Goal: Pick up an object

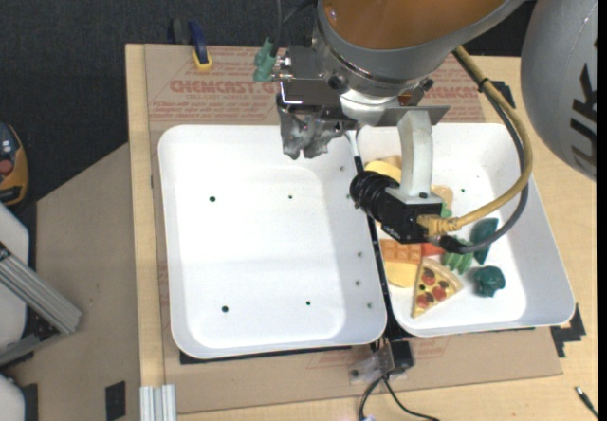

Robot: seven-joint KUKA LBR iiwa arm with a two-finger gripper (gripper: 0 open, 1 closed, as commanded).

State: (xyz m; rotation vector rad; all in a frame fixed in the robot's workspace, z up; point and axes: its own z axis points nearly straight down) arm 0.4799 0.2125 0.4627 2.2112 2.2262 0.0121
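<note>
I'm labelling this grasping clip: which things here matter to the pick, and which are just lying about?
Belongs to the job:
- end effector
- pizza slice toy
- green toy
- yellow toy
- right bin

Just lying about:
- left bin
- blue and yellow clamp
- cardboard sheet

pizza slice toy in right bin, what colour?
Yellow-orange pizza slice with red spots, clearest in the camera view.
</note>
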